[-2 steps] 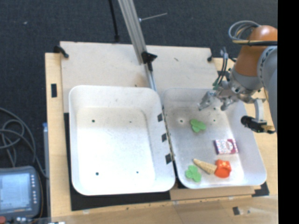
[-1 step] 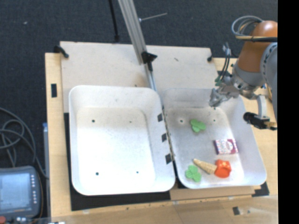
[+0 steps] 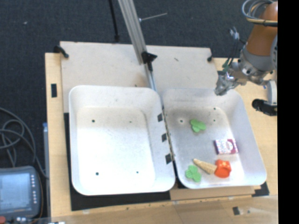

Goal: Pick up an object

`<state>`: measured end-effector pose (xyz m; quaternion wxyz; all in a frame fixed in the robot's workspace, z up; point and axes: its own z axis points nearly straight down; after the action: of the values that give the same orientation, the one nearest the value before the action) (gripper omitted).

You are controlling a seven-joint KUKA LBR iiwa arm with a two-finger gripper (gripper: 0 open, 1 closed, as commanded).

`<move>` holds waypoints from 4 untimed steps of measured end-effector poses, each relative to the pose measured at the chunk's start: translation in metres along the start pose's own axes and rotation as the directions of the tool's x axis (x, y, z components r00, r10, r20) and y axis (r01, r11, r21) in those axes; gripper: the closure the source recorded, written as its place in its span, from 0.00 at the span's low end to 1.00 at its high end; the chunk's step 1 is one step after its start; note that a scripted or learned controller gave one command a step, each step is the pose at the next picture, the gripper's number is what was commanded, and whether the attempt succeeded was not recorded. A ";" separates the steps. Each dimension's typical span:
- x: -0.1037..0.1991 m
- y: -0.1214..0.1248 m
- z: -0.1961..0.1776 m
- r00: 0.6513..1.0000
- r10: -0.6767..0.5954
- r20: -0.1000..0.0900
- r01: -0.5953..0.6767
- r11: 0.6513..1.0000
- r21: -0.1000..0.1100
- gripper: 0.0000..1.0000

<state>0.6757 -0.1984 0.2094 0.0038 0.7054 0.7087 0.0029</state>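
End effector (image 3: 221,88), grip state unclear, hovers at far edge of right white plastic bin (image 3: 245,107); small purple-white box (image 3: 225,146) lies mid-right inside, probably light and stiff, grip its flat sides.

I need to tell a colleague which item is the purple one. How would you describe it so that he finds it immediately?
Look at the right bin, the one that has items in it. The purple packet lies near its right wall, above the orange piece and the tan cone. It is the one flat, rectangular item there, purple and white, while its neighbours are green, orange or tan.
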 end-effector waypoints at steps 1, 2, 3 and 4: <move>-0.001 0.002 -0.056 1.000 -0.002 0.001 0.002 1.000 0.001 1.00; 0.058 -0.014 -0.052 1.000 -0.001 -0.001 0.001 1.000 0.008 1.00; 0.102 -0.031 -0.040 1.000 0.000 -0.001 0.000 1.000 0.010 1.00; 0.145 -0.050 -0.048 1.000 -0.002 -0.004 0.002 1.000 0.009 1.00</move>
<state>0.6248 -0.0533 0.2566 -0.0008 0.7048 0.7094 0.0008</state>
